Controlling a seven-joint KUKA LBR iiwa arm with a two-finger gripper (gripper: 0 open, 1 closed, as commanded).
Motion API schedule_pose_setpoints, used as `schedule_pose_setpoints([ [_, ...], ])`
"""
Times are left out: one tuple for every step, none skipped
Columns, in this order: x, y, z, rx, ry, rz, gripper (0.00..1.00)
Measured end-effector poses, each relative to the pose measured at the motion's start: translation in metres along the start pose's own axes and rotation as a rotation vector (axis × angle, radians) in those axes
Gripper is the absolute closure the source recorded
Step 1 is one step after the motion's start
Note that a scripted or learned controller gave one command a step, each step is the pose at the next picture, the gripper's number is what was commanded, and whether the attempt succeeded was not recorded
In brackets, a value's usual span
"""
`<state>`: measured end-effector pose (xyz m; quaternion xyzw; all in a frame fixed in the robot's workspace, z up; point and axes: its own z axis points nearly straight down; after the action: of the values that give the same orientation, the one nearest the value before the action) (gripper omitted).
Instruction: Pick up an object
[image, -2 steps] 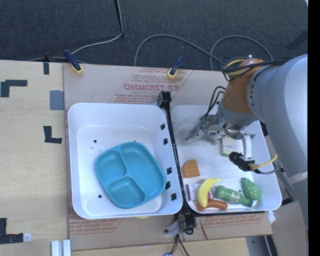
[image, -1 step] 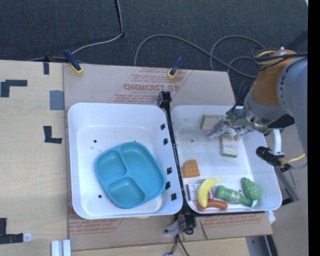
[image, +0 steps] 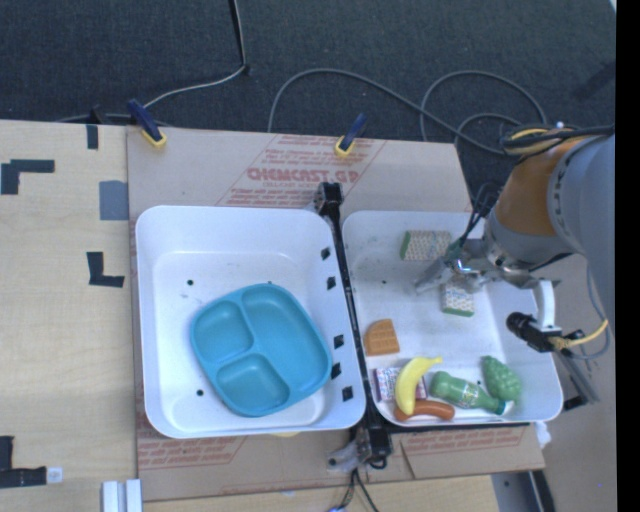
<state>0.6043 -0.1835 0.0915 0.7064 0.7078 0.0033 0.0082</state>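
Note:
My gripper hangs low over the upper middle of the right bin, open, with nothing between its fingers. A small green and white block lies just below it, close to the right fingertip. Slightly up and left of the gripper lies a green speckled sponge. Further toward the front are an orange cracker, a yellow banana, a hot dog, a green bottle, a green leafy toy and a white and red packet.
The left bin holds a blue divided plate. A black divider runs between the bins. The grey arm with its orange band covers the right bin's far right corner. Cables trail over the dark floor behind the bench.

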Motion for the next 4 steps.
schedule_pose_setpoints([
  [-0.001, 0.002, -0.012, -0.007, -0.006, -0.001, 1.00],
  [0.045, -0.019, -0.057, 0.016, 0.008, 0.000, 1.00],
  [0.074, -0.053, -0.018, 0.020, 0.008, 0.001, 1.00],
  [0.074, -0.053, -0.018, 0.018, 0.008, 0.001, 0.00],
])
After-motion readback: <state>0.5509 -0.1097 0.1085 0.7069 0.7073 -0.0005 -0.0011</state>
